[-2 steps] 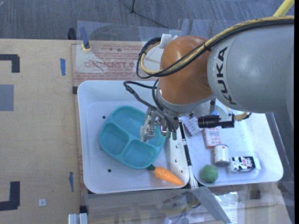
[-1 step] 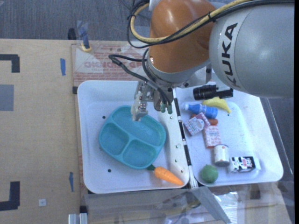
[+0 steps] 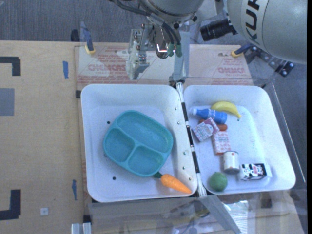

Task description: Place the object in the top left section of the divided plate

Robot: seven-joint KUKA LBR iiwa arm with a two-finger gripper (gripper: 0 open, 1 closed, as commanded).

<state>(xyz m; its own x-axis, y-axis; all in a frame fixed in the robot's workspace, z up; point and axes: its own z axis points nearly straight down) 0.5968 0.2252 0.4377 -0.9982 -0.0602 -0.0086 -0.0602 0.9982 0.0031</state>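
A teal divided plate (image 3: pixel 139 143) with three sections lies in the left bin (image 3: pixel 92 106). An orange carrot (image 3: pixel 174 183) rests beside the plate's near right edge, on the bin floor. My gripper (image 3: pixel 156 77) hangs high over the far edge of the bins, above the divider between them. It is open, with nothing between its fingers (image 3: pixel 136 57). The right bin (image 3: pixel 280 145) holds a banana (image 3: pixel 226 107), a blue bottle (image 3: pixel 209 113), a red and white packet (image 3: pixel 204 129), a small carton (image 3: pixel 222 143), a can (image 3: pixel 230 162), a cow-patterned carton (image 3: pixel 253 171) and a green ball (image 3: pixel 218 181).
The raised rims of the two bins meet in a ridge (image 3: pixel 185 140) down the middle. A cardboard panel (image 3: pixel 107 65) lies behind the bins. The wooden bench (image 3: pixel 34 130) stretches to the left.
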